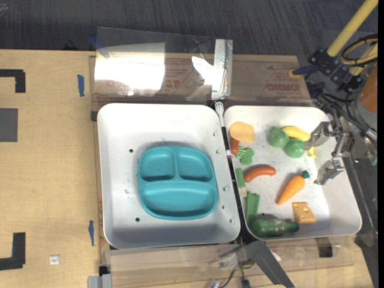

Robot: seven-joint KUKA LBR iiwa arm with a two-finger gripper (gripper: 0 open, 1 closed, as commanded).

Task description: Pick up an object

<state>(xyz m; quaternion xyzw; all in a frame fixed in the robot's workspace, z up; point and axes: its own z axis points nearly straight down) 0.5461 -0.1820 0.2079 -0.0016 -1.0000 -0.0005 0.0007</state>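
Observation:
The right bin point(342, 218) holds several toy foods. Among them are an orange carrot point(291, 189), a red chili point(259, 173), a yellow banana point(295, 132), two green round fruits point(285, 143), a cheese wedge point(303, 212), a dark green bottle point(273, 225) and a yellow-orange piece point(242, 131). My gripper point(324, 152) hangs over the bin's right side, just right of the carrot and the fruits. It is open, one finger point(319, 132) near the banana and the other finger point(328, 171) near the carrot's leafy end. Nothing sits between them.
A teal divided plate point(177, 182) lies in the left bin point(114, 137). Small green pieces point(245, 155) lie along the right bin's left wall. Clear plastic sheeting point(162, 71) stands behind the bins. Cables and a yellow pole point(354, 23) are at the upper right.

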